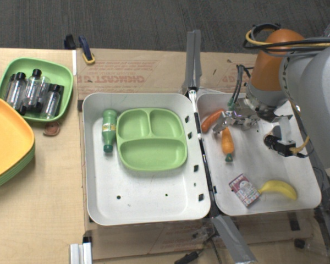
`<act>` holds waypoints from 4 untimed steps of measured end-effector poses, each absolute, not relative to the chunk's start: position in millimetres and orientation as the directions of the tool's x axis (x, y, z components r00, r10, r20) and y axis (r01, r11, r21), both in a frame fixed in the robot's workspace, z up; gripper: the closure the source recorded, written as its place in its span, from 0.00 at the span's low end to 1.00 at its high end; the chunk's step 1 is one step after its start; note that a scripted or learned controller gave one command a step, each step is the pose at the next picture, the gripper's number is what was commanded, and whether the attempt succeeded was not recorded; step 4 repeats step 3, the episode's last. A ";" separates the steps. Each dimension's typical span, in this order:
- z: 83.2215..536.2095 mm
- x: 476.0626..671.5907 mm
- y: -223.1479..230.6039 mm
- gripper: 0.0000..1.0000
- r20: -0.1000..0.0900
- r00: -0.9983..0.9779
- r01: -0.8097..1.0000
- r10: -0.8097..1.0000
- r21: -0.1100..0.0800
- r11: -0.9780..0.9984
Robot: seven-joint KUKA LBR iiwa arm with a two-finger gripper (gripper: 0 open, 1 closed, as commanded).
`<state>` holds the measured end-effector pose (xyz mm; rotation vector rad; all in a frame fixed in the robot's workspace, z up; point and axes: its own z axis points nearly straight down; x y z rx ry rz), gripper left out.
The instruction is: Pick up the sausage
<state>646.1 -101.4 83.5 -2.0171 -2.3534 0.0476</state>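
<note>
Hovering just beside the sausage (211,120) in the right bin (305,202), my gripper (229,121) hides its finger state; I cannot tell.

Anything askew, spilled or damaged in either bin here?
Nothing stands out. The green bottle lies beside the divided plate in the left bin; sausage, carrot, banana and packet lie loose, intact, in the right bin.

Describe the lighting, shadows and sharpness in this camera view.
Camera view: even, soft overhead light; faint shadows beside the green tray and banana; the bins are bright white without harsh glare; the gripper by the sausage looks slightly soft.
</note>
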 end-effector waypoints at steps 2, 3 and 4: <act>99.7 613.1 -100.0 1.00 -0.002 0.139 0.990 0.990 -0.005 -0.139; 190.4 570.6 -58.4 1.00 -0.002 0.272 0.962 0.962 -0.003 -0.272; 190.4 570.6 -58.4 1.00 -0.002 0.272 0.962 0.962 -0.003 -0.272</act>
